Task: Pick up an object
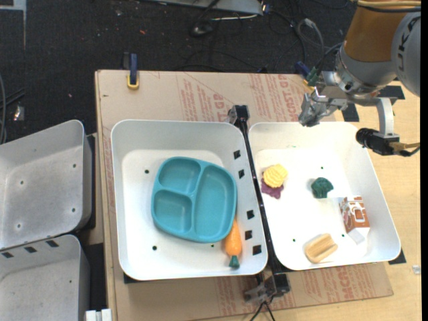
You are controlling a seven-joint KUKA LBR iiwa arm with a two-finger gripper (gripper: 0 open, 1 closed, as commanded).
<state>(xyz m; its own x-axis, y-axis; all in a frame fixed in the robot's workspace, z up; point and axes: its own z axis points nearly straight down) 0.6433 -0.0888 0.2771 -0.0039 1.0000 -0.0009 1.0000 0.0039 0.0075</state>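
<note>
My end effector (pixel 313 116) hangs above the far rim of the right white bin (pixel 381 199); I cannot tell its opening. The yellow ridged toy (pixel 275 175) lies nearest below, probably the easiest pick.

both bins (pixel 120 199) are being viewed from above at a slant, from a moderate distance, with the arm (pixel 381 25) entering at right.

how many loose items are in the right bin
4: a yellow corn piece near the left wall, a green broccoli mid-bin, a small carton by the right wall, a bread piece at the front.
</note>
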